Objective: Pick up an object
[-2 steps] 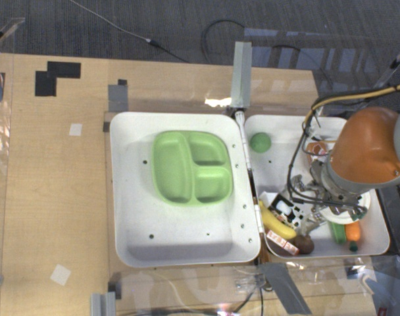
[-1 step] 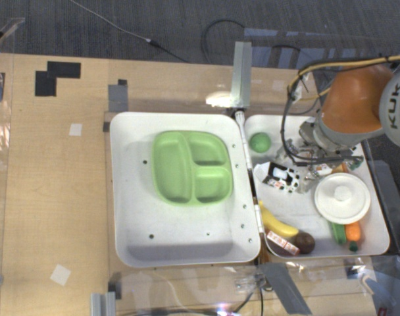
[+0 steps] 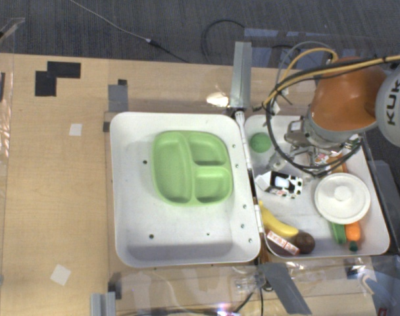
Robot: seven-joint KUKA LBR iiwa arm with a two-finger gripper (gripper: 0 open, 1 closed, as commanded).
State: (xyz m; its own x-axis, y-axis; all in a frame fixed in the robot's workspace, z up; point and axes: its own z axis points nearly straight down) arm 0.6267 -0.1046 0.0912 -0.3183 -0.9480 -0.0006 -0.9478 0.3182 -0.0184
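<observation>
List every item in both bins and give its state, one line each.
Green divided plate: upright, flat in the left bin.
Green ball: resting at the right bin's far left corner.
White round lid: lying flat.
Banana: lying on its side, untouched.
Carrot: lying by the near rim.
Black-and-white toy: lying loose.
Hand: low above the right bin.

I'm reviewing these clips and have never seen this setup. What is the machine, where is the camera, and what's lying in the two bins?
One camera looks down at a slant on a bench with two white bins. The grey and orange arm reaches in from the right over the right bin. That bin holds a banana, a green ball, a white lid, a carrot and a black-and-white toy. The left bin holds a green divided plate. The arm hides its gripper.
</observation>
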